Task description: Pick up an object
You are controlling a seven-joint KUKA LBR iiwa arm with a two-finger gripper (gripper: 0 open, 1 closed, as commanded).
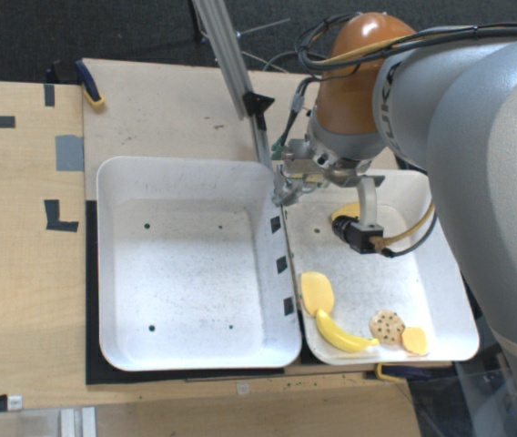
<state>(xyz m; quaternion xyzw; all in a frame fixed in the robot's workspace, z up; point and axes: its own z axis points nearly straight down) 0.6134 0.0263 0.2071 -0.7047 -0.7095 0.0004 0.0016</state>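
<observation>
The right bin [422,289] holds several small items. A yellow rounded piece [318,291] lies near its left wall, with a yellow banana [340,335] just below it. A speckled brown cookie [387,325] and a small orange-yellow disc [414,340] sit at the front. Another yellow object [347,213] is partly hidden under the wrist. My gripper [285,188] hangs at the back left corner of the right bin, over the wall between the two bins, well above and behind the banana. Nothing is visibly held in it.
The left bin [186,262] stands beside the right one, with black markers on the shared wall [281,262]. A slanted metal rail [227,53] runs down to the gripper. A black cable-fed module [360,235] hangs under the wrist. The big grey arm [477,153] covers the right side.
</observation>
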